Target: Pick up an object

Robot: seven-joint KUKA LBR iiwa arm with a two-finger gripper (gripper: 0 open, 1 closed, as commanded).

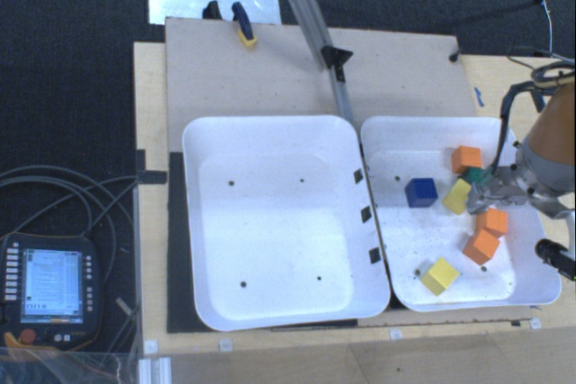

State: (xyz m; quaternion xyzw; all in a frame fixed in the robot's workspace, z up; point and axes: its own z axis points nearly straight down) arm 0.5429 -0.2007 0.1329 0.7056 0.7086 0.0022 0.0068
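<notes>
Pincer [490, 184]: hung low in the right bin [387, 220], close to its right edge; spread or pressed together, could not be told. Crowded by blocks: green block [474, 176] touching on the left, pale yellow block [457, 195] just beyond that, orange block [491, 221] just below toward the front edge, with a second orange block [481, 245] beside it. Farther out lay a third orange block [466, 159] toward the back edge, blue block [420, 192] mid-bin, yellow block [440, 275] near the front edge.
</notes>
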